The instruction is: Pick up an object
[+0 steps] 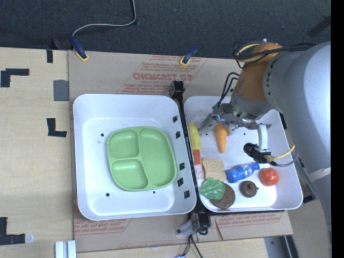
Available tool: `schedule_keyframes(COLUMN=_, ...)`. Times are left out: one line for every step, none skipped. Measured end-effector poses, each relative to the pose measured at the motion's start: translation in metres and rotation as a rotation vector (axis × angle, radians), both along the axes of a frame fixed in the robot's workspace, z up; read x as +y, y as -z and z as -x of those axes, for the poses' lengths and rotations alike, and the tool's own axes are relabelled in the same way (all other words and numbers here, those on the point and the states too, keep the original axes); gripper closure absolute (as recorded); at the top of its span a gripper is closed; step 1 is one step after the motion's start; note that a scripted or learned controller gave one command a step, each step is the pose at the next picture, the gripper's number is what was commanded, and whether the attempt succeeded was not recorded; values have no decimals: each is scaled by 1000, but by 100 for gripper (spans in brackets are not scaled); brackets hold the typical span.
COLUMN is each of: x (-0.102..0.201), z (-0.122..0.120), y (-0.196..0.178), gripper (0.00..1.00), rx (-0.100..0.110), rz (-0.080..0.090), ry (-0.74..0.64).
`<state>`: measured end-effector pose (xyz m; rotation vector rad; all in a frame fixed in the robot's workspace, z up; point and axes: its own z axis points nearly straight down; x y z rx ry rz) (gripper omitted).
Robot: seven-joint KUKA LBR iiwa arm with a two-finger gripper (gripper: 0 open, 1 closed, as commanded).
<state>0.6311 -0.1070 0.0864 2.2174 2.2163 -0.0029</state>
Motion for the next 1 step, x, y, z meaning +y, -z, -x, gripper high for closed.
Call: schedule_keyframes(x=0, z=0, y=-9, gripper=100, rx=0, rz=-1, ry=0)
